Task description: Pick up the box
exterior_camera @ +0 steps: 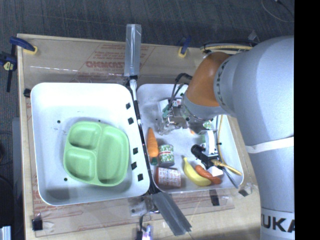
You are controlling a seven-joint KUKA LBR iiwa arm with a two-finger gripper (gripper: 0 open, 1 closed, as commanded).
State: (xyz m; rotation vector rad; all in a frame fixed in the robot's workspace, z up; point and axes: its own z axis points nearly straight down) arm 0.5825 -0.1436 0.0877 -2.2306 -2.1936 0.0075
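My gripper (169, 120) hangs low over the far part of the right bin (150, 96), under the orange-banded wrist. A small pale boxy thing (165, 106) shows just behind it, partly hidden by the gripper, and I cannot tell if they touch. A brown and white box-like pack (168, 177) lies at the near edge of the same bin, well apart from the gripper. I see nothing between the fingers.
In the right bin lie an orange carrot (152, 143), a green-labelled can (166, 155), a yellow banana (194, 175) and a red piece (205, 173). The left bin (45, 99) holds a green divided plate (97, 153). The arm covers the right side.
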